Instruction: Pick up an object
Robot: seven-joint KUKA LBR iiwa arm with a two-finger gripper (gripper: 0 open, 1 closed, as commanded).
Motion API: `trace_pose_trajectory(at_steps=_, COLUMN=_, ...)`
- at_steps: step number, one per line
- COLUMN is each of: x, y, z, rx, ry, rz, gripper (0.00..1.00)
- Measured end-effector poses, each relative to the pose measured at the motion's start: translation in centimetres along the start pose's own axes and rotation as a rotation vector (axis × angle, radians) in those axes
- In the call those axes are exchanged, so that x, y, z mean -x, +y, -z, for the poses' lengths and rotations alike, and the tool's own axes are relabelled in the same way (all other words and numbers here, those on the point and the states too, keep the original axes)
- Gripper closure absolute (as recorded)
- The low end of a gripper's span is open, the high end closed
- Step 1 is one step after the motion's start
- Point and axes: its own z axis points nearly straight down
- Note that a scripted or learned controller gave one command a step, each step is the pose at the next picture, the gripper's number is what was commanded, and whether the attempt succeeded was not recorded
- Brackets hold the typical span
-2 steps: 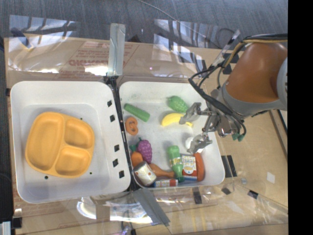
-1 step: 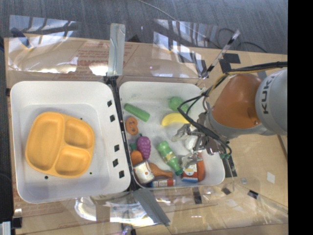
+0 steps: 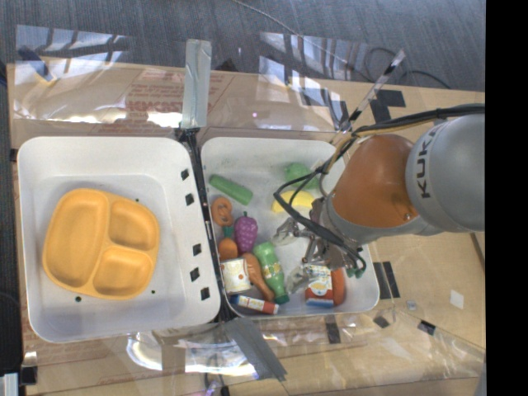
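Note:
My gripper [image 3: 309, 254] hangs low in the right bin [image 3: 247, 151], near its front right, over an orange and white carton [image 3: 323, 288]. Nothing shows between its fingers. To its left lie a green bottle [image 3: 271, 269], purple grapes [image 3: 246, 231], a carrot [image 3: 259, 278], a small white can [image 3: 235, 275] and a red and white tube [image 3: 256, 305]. Further back sit a green cucumber [image 3: 230, 190], an orange pretzel-like piece [image 3: 221, 211], a yellow item [image 3: 302, 200] and a lime-green item [image 3: 298, 172], both partly hidden by the arm.
The left bin [image 3: 33, 221] holds a yellow divided tray [image 3: 101, 242]. A black divider with clips [image 3: 200, 221] runs between the two bins. The grey arm with its orange band [image 3: 375, 184] covers the right bin's right side. Cables [image 3: 371, 106] trail behind.

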Motion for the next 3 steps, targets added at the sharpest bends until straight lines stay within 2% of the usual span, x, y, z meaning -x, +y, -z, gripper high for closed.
trace_pose_trajectory(at_steps=1, x=12.3, y=1.4, z=13.6, rx=-0.004, ry=-0.013, rz=-0.072, gripper=0.00)
trace_pose_trajectory(at_steps=2, x=6.2, y=-1.6, z=6.2, rx=0.001, ry=0.004, rz=0.084, gripper=0.00)
trace_pose_trajectory(at_steps=3, x=-0.6, y=-4.1, z=3.7, rx=0.000, ry=0.003, rz=-0.023, gripper=0.00)
